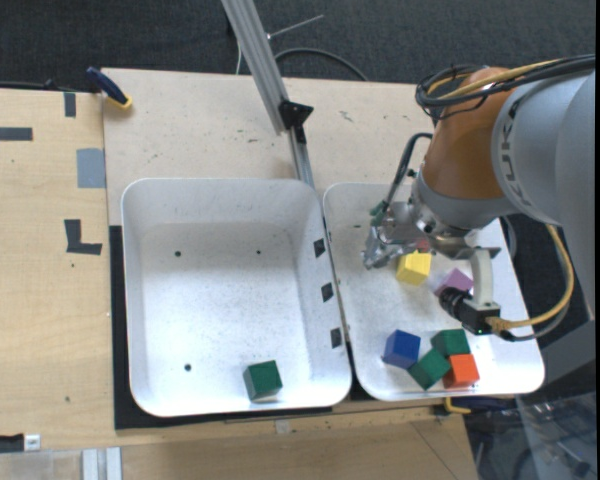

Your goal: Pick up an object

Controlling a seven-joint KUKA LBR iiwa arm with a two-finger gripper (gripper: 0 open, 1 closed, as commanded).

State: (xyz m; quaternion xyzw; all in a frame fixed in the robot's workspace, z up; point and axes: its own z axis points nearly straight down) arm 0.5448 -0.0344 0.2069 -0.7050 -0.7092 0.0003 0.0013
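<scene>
Nothing is lifted yet as far as I see: my pincer (385,250) hangs beside the yellow block (414,267), grip state unreadable.

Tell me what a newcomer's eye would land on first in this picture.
First the big grey arm with its orange band, reaching from the right over the right bin, its gripper low beside a yellow block. Next, the cluster of blue, green and orange blocks at that bin's near edge. Last, a lone green block in the left bin.
</scene>
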